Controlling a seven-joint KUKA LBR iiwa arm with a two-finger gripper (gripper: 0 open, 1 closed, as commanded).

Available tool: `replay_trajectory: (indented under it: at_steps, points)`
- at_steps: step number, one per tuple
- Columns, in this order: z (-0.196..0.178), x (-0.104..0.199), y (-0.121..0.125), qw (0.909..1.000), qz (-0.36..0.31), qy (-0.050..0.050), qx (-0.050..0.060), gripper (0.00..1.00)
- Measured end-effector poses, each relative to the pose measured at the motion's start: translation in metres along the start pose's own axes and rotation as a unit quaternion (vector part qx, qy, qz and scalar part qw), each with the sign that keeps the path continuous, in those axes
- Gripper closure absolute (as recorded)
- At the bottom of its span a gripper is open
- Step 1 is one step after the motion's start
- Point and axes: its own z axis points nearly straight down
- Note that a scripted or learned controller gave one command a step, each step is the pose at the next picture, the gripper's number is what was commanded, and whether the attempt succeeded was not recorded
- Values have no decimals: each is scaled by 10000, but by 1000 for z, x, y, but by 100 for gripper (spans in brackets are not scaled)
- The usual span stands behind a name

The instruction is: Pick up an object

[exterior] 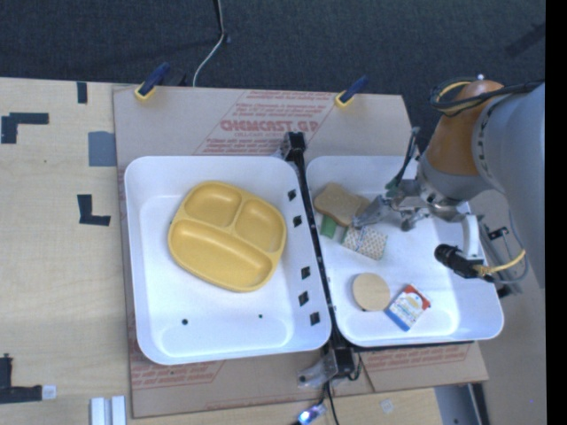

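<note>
Nearest you, below the claw, lie a snack packet and round cookie; you cannot tell its finger state. It hovers over a speckled sponge, beside a tan block.

A grey robot arm is reaching in from the right edge of the frame, filling the upper right with its thick rounded body. An orange band is wrapping the arm just above the wrist, with thin cables looping over its top. Below the band, the arm is narrowing into a metal gripper that is pointing left and slightly down, sitting right of the frame's centre.
</note>
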Motion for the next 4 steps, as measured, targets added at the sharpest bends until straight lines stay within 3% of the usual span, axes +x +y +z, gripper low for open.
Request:
replay_trajectory:
  at_steps: [1, 3, 4]
  points:
    - [-16, 4, 4, 10000, -18, 27, -52, 100]
    - [-141, 11, 9, 10000, -9, 3, -9, 100]
    - [-163, 11, 9, 10000, -8, 7, 3, 100]
